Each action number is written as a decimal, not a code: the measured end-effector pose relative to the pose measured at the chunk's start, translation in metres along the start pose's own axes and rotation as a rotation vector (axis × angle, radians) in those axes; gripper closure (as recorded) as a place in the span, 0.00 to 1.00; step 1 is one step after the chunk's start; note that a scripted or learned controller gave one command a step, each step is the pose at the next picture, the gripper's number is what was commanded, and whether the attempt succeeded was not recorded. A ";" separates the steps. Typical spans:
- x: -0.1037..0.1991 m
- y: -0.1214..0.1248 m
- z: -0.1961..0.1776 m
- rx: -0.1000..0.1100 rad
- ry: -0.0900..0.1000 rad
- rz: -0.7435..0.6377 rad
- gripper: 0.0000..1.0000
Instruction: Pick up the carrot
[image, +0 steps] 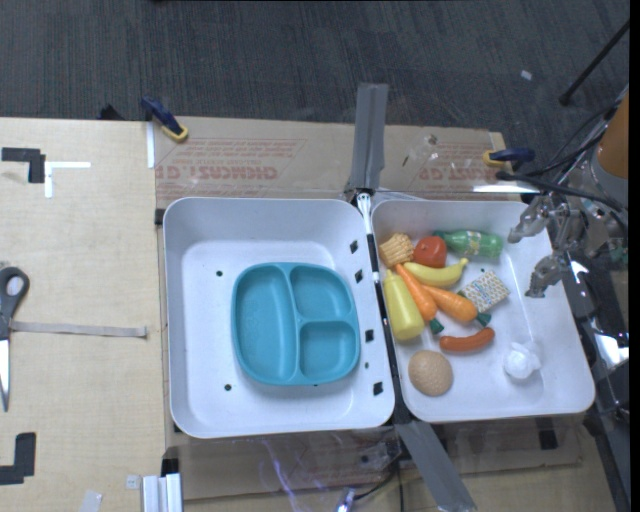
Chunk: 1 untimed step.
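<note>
The carrot (448, 302), orange with a small green stub at its lower right end, lies slantwise in the middle of the right bin (560, 395). It rests among other toy foods, with a yellow banana (438, 273) just above it and a thinner orange piece (414, 292) along its left side. My gripper (532, 256) hangs over the right bin's upper right part, well to the right of the carrot and apart from it. Its fingers stand open with nothing between them.
Around the carrot lie a yellow bottle (403, 310), a red tomato (430, 250), a green bottle (472, 241), a speckled cracker (485, 290), a sausage (466, 342), a tan egg (430, 372) and a white lump (520, 362). A teal divided plate (296, 322) sits in the left bin (190, 300).
</note>
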<state>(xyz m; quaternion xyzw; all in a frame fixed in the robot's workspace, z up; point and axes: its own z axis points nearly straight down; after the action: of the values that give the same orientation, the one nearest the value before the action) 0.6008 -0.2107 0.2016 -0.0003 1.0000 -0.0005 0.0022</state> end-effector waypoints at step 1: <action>-0.028 0.091 0.108 -0.002 0.000 -0.130 0.00</action>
<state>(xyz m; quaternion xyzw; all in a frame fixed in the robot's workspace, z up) 0.6291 -0.1201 0.0940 -0.0651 0.9979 0.0002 0.0022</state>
